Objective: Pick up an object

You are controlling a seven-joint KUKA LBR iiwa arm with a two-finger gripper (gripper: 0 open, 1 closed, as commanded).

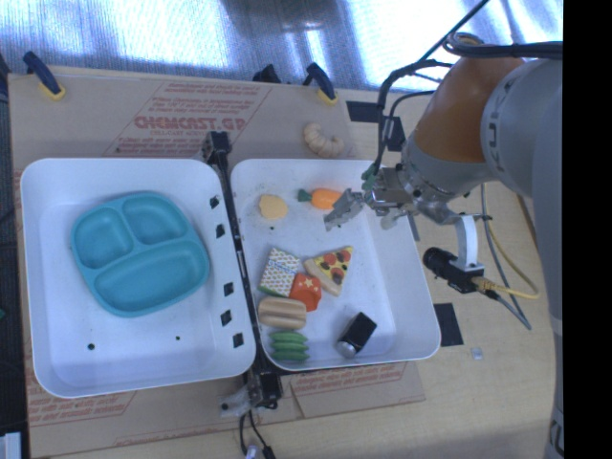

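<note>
The arm reaches in from the right, its grey body and orange band above the right bin (pixel 413 285). The gripper (pixel 346 210) hangs over the upper part of that bin, its metal fingers pointing left and down toward the bin floor. Whether the fingers are apart or together cannot be told from this angle, and nothing is seen between them.

The toy food lies in the right bin. A toy carrot (pixel 323 197), orange with a green tip, sits just left of the gripper, near the bin's upper wall. Further left is a small round yellow piece (pixel 273 207). In the middle of the bin lie a pizza slice (pixel 331 267) and, beside it, a checkered blue-and-white wedge (pixel 279 271), with a red tomato-like piece (pixel 306 291) touching both. Below these is a hot dog bun (pixel 282 313), and below that a green pea pod (pixel 290 345) near the lower wall. A black block (pixel 357 333) rests tilted in the lower right part of the bin.

The left bin (pixel 57 352) holds a blue divided plate (pixel 140 252) with three compartments.

Outside the bins, a pale curled toy, perhaps a croissant (pixel 322 140), lies on the cardboard sheet (pixel 143 113) just above the right bin.
</note>
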